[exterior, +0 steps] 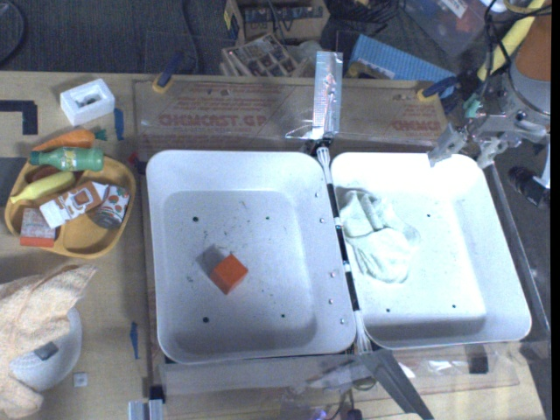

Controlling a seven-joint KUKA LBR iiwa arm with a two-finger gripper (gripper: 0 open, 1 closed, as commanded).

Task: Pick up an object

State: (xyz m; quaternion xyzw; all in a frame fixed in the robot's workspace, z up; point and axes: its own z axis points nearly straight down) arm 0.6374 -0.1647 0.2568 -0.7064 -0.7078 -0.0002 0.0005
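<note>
In the camera view, the task looks to be at its beginning: nothing is lifted, and both candidate things lie in the bins. The small orange block rests on the floor of the left white bin, a little left of the middle and toward the near side, with its dark shadow just at its far-left corner. The crumpled white cloth lies in the right white bin, in its left half, close to the wall that the two bins share.

The gripper hangs at the far right corner of the right bin, about over its rim, under the grey arm with the orange band. Its two fingers point apart, so I judge the jaws to be open, and nothing is seen between them.

The cloth is the nearer thing: it lies to the left of the jaws and toward the near side, inside the same bin, but clearly apart from them. The orange block is well apart, across the shared wall in the other bin. What is left, in my judgement, is all of the work: to approach one thing, to close on it, and to lift it.
</note>
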